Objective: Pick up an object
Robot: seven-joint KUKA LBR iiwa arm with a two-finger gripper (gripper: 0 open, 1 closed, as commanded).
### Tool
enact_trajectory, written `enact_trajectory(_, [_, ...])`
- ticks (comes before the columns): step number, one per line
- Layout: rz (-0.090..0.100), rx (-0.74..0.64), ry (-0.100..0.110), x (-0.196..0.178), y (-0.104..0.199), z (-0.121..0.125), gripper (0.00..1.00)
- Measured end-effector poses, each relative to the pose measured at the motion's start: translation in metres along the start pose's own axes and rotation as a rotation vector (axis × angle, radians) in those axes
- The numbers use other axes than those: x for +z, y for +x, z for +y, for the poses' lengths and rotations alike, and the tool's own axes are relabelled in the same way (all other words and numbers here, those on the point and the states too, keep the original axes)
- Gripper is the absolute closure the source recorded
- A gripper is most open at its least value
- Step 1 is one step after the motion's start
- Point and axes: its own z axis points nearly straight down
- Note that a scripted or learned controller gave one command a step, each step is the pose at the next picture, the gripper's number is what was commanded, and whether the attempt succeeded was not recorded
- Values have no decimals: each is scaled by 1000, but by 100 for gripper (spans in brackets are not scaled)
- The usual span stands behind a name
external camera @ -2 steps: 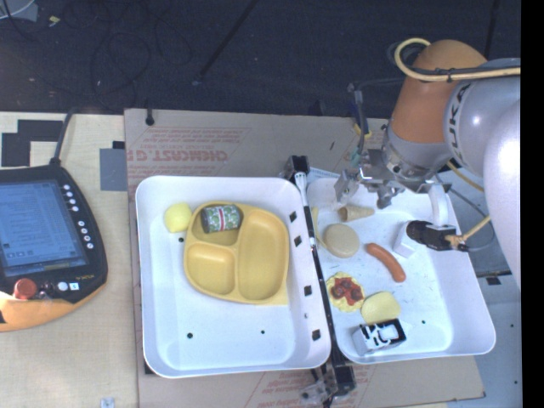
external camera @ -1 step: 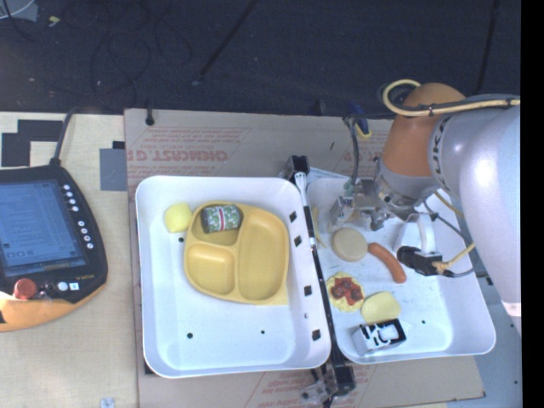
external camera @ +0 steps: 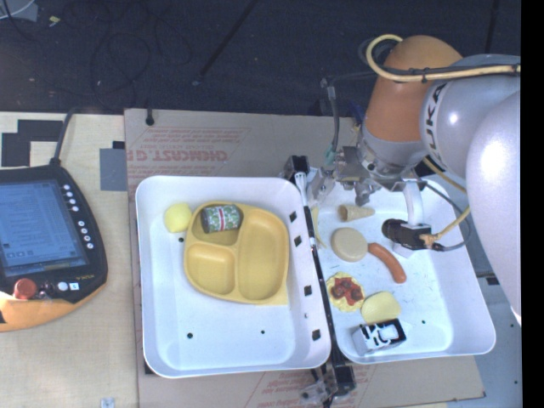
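My gripper (external camera: pixel 342 191) hangs over the far left corner of the right bin (external camera: pixel 459 313), open, with nothing between its fingers. Just below it a small tan cone (external camera: pixel 356 213) lies on the bin floor, apart from the fingertips. In front of the cone are a round beige disc (external camera: pixel 348 245) and a red sausage (external camera: pixel 389 262). Closer to the front edge lie a small pizza piece (external camera: pixel 345 289), a yellow lump (external camera: pixel 380 306) and a black-and-white box (external camera: pixel 380 334).
The left bin (external camera: pixel 170 321) holds a yellow compartment tray (external camera: pixel 255 266) with a green-labelled can (external camera: pixel 221 218) in one compartment, and a yellow ball (external camera: pixel 177 218) beside it. A tablet (external camera: pixel 42 232) lies left of the bins. The divider (external camera: pixel 310 253) between the bins runs close to the gripper.
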Motion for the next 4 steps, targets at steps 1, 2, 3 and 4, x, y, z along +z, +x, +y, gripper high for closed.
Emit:
enact_trajectory(1, [-4, 8, 8, 6, -45, 1, 0])
enact_trajectory(2, [-2, 8, 14, 109, -61, -1, 0])
enact_trajectory(3, [-6, 6, 1, 0, 18, 2, 0])
enact_trajectory(4, [7, -2, -2, 25, -9, -4, 0])
